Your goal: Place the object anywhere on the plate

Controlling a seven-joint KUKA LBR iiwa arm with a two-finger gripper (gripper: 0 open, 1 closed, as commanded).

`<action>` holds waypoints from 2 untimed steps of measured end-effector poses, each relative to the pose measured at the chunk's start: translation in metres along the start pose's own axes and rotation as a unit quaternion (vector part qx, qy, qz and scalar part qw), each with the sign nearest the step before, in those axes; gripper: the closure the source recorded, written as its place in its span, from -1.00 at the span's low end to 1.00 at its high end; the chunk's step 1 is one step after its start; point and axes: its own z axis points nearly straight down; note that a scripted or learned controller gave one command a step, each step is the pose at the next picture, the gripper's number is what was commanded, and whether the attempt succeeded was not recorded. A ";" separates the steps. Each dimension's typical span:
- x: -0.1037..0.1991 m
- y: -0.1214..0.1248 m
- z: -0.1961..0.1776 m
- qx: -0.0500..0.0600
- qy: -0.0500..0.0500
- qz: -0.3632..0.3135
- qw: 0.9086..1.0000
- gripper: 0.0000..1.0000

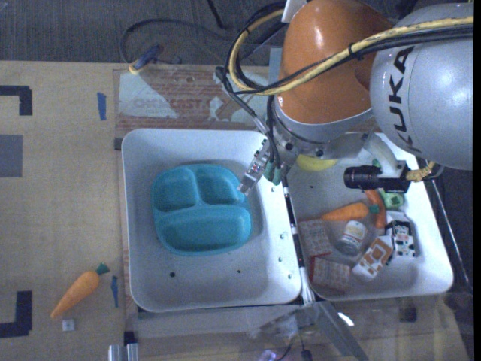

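Overhanging plate [201,218] rim: jaws [252,177].

Blue sectioned plate [201,218] sits in the left white bin [143,277], three compartments bare. Gripper [255,173] hangs over the plate's 2 o'clock edge; grey arm [428,81] enters from 3 o'clock. Right bin [440,273] holds a toy carrot [344,212], a small jar [350,236] and waffle-like pieces [331,271]. A second carrot [75,292] lies on the bench [52,201] at 8 o'clock.
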 end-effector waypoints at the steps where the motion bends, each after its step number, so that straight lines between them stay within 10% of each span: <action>1: 0.053 -0.014 0.083 0.001 0.002 -0.132 0.991 1.00; 2: 0.093 0.032 0.071 0.000 0.001 -0.138 0.990 1.00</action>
